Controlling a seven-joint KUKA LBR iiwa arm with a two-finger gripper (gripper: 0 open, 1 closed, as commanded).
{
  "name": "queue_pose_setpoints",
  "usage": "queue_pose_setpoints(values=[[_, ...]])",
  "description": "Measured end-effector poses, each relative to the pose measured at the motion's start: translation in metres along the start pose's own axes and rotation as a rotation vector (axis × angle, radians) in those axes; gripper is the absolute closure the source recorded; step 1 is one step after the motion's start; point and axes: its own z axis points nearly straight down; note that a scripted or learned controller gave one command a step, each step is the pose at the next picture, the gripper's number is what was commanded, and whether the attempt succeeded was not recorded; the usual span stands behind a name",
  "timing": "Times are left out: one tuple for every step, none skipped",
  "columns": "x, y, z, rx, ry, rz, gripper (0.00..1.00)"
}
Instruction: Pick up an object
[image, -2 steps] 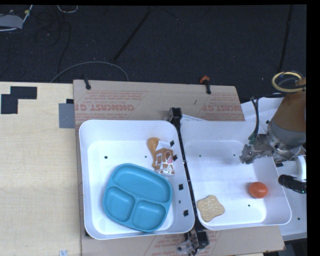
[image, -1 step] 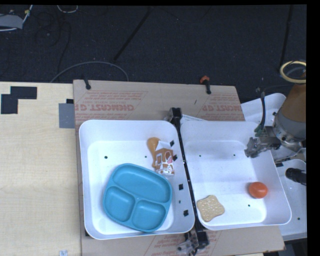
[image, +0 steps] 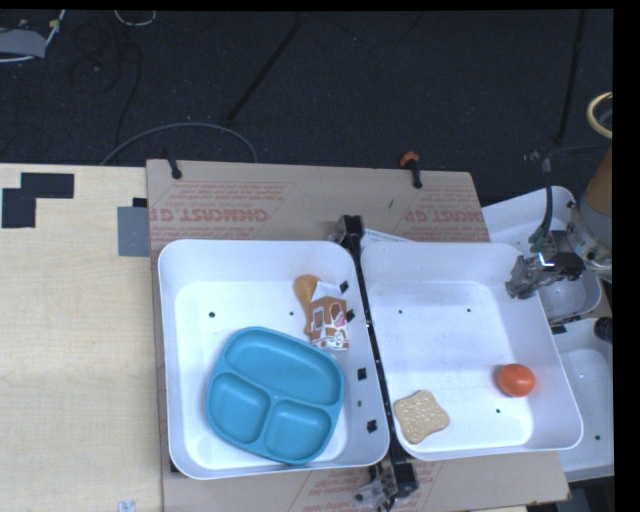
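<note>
An orange ball (image: 516, 380) lay in the right bin (image: 470, 300) toward four o'clock, a toast slice (image: 420, 416) near it at seven o'clock. The gripper (image: 528, 272) hovered over the bin's two o'clock rim, holding nothing.

Both white bins (image: 190, 300) look like smooth glossy plastic, as does the blue divided tray (image: 275, 395); the board (image: 300, 205) beneath is matt brown cardboard.

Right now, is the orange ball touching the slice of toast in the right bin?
Apart. The camera view shows the orange ball and the slice of toast separated by a plain stretch of white floor of the right bin.
</note>
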Motion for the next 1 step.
queue_pose_setpoints(values=[[0.0446,-0.0046,0.0082,0.008,0.003,-0.002,1.00]])
